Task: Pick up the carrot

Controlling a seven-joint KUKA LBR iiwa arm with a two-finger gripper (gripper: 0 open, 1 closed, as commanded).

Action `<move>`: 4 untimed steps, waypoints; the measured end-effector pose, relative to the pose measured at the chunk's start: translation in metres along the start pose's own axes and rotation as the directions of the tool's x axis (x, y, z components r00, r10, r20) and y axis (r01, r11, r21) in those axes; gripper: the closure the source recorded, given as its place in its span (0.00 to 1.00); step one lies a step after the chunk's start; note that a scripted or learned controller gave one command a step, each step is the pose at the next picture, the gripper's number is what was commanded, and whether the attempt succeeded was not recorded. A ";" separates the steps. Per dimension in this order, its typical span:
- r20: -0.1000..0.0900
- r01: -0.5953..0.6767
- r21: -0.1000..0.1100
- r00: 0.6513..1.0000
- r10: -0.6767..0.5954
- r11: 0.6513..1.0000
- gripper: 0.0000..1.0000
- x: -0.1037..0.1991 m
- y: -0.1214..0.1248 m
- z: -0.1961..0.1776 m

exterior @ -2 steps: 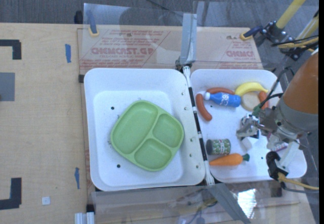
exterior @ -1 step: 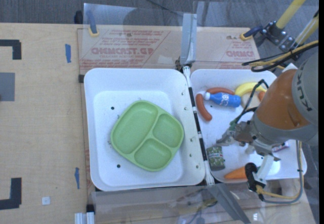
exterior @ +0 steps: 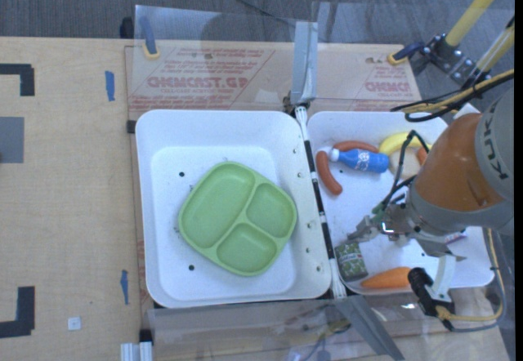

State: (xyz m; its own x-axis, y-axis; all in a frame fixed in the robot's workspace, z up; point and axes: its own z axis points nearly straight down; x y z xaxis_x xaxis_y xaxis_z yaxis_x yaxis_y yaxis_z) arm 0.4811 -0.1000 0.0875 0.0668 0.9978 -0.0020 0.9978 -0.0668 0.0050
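Carrot: the tapered orange carrot (exterior: pixel 386 278) lies flat along the near edge of the right shallow white bin (exterior: pixel 343 124), just beside a small dark green packet (exterior: pixel 352 261). The hand (exterior: pixel 380 225) hangs above the bin floor, near the carrot but apart from it, nothing between its fingers; how wide they stand I cannot tell. Farther back lie a blue and white bottle (exterior: pixel 360 159), two red sausages (exterior: pixel 328 173) and a yellow banana (exterior: pixel 394 144). The left white bin (exterior: pixel 163 135) holds a green three-compartment plate (exterior: pixel 238 217).
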 end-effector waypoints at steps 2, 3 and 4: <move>0.004 0.631 -0.005 0.775 -0.631 0.775 0.00 -0.010 0.002 -0.001; 0.006 0.903 -0.004 0.429 -0.903 0.429 0.00 -0.038 0.004 0.000; 0.008 0.922 -0.003 0.387 -0.922 0.387 0.00 -0.013 0.003 -0.001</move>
State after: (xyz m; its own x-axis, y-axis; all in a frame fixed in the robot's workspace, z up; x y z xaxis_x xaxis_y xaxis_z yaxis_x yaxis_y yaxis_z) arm 0.4834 -0.1132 0.0884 -0.8943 0.4473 -0.0129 0.4473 0.8944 0.0028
